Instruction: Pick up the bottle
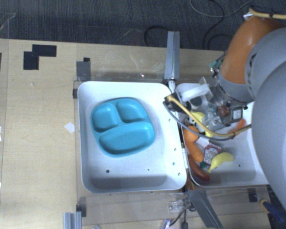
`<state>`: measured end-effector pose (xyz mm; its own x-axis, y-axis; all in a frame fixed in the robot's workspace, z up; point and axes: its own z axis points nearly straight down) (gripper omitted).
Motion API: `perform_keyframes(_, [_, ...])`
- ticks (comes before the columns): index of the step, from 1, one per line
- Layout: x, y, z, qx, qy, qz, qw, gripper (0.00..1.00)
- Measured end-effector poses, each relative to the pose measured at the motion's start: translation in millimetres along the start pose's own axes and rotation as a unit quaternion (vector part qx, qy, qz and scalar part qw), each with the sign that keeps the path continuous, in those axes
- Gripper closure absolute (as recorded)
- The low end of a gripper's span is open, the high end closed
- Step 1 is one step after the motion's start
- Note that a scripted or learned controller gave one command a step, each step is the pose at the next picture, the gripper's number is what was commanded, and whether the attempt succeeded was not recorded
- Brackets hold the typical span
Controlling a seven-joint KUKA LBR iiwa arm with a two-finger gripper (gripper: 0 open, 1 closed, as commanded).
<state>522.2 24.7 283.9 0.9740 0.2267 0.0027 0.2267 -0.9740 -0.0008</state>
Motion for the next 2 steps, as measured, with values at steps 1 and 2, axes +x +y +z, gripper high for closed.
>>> perform_keyframes(1, [-21,-61,-4,0.0,0.0,-0.001,1.0,1.0])
perform_keyframes(2, [-25,-48,49,0.0,-0.002,-0.038,0.9993,1.0])
